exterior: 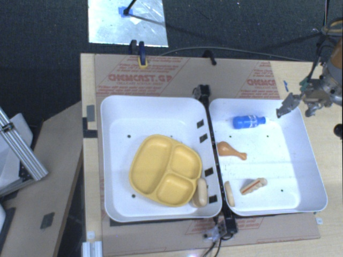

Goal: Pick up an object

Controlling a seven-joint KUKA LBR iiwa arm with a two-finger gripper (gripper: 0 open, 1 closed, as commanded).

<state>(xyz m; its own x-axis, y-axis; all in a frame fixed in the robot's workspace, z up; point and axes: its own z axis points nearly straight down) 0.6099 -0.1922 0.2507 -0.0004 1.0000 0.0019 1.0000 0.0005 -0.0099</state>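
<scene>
Camera view looks down on two white bins side by side. At the right edge of the frame, the gripper hangs over the upper right corner of the right bin; the arm behind it is cut off by the frame, and its fingers are too small and blurred to make out, so I cannot tell whether the jaws are apart or together.

Nothing shows between them. In the right bin lie a blue bottle near the top, a toy drumstick just right of the divider, a hot dog lower down, and a pale bread stick against the lower left wall, partly hidden by the rim.

The left bin holds a yellow divided tray, with a beige bun touching its lower right corner.
</scene>
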